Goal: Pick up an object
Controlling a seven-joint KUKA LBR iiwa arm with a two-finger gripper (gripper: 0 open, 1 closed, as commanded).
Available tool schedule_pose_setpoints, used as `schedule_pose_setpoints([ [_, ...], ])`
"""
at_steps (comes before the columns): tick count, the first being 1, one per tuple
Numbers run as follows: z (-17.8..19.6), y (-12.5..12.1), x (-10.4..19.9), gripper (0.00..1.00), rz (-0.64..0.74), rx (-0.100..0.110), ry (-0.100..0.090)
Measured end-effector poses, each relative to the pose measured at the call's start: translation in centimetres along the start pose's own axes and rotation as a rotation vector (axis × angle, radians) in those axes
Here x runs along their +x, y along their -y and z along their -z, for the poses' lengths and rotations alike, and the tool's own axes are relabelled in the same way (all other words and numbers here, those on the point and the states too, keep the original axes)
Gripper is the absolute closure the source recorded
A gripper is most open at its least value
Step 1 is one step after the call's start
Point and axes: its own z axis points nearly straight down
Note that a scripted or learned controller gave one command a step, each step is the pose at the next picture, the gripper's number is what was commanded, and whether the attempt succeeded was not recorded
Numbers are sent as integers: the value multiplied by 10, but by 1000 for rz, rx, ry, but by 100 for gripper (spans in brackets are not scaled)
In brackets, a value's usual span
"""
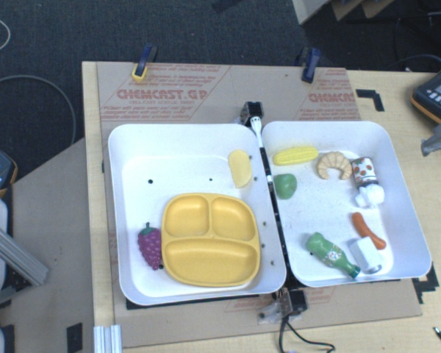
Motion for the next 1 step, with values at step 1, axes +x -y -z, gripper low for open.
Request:
schedule_pose_setpoints([
  [1,13,-1,135,0,17,15,-10],
])
